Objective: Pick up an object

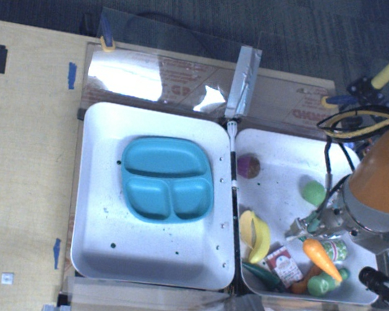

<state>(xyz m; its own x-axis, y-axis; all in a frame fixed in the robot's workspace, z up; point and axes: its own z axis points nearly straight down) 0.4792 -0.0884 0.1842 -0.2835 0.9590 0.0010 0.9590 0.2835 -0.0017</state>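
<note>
A blue divided tray (167,178) is seen in the left bin (93,194), toy foods in the right bin (283,152), and the pincer (312,228), spread undeterminable, is positioned just above the carrot (322,258).

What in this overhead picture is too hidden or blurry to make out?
- Gripper: blurred, under the grey and orange arm; jaws unreadable.
- Small red-and-white packet: print too small.
- Dark green item: partly under the packet and yellow banana.
- Right white bin: far side covered by the arm.
</note>
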